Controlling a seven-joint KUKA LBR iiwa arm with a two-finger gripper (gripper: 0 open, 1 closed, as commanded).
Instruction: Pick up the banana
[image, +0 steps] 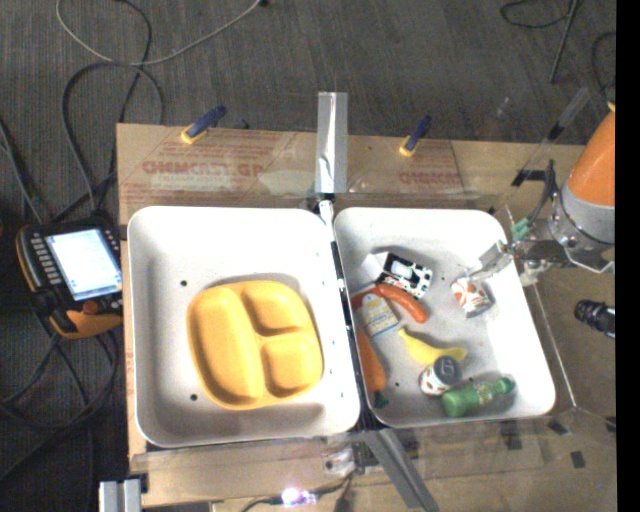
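Note:
The banana (432, 348) is small and yellow. It lies in the right bin (530, 330), near the middle and a little towards the front, between a labelled bottle (378, 318) and a small can (440, 375). My gripper (497, 257) hangs over the bin's far right part, up and to the right of the banana and well apart from it. A small red-and-white object (472, 296) sits just below the gripper. Nothing of the banana is between the gripper's parts.
The right bin also holds a black-and-white box (408, 272), a red sausage (403, 303), an orange carrot (371, 368) and a green bottle (478, 394). An orange divided plate (260, 340) lies in the left bin (160, 260). A tablet (80, 262) sits at far left.

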